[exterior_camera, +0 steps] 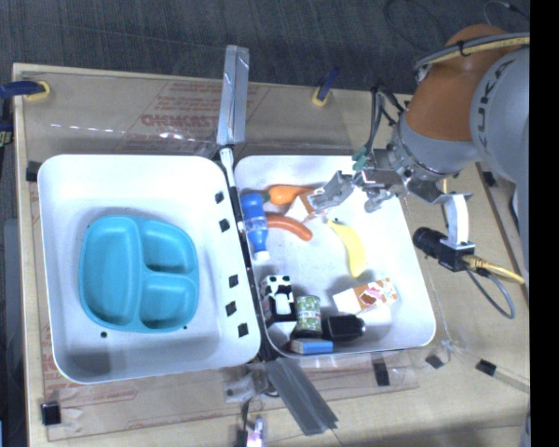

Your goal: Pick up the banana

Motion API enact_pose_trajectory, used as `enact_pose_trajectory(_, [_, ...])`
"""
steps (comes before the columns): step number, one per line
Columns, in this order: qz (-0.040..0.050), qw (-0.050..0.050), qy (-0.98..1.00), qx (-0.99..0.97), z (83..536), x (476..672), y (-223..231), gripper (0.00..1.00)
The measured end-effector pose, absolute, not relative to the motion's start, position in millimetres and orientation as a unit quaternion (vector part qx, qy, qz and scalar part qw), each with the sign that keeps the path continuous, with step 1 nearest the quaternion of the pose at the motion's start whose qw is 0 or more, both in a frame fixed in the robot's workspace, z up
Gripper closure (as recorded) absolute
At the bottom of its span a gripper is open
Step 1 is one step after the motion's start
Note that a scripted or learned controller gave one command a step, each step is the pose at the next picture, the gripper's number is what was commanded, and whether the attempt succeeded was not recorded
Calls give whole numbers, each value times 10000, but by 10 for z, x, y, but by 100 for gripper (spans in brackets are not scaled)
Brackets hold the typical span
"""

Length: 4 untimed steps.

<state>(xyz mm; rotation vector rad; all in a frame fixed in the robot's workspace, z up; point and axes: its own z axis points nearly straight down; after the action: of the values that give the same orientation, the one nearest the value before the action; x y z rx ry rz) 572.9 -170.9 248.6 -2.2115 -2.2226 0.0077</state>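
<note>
A yellow banana [350, 246] lies in the right bin [405, 250], near its middle, curving from upper left to lower right. My gripper [330, 196] hangs over the bin's upper part, just above and left of the banana's top end. Its fingers [319, 202] stand apart with nothing between them. The gripper is apart from the banana.
An orange carrot-like piece [289, 194] and a red sausage [289, 227] lie left of the gripper. A blue bottle [253, 220] rests by the divider. A panda toy [279, 296], a small can [307, 313], a black item [343, 327] and a printed box [368, 297] crowd the front. A blue tray [138, 273] sits in the left bin.
</note>
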Motion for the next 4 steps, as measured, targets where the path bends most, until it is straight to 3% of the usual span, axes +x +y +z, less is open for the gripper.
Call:
enact_pose_trajectory(1, [26, 34, -7152, -6989, 1078, 5837, -2065, 0])
enact_pose_trajectory(2, [12, 24, -7347, -6783, 887, 5515, -2093, 0])
enact_pose_trajectory(3, [12, 39, -7527, -6583, 885, 5492, -2089, 0])
enact_pose_trajectory(4, [11, 3, -8078, -5894, 892, 5372, -1757, 0])
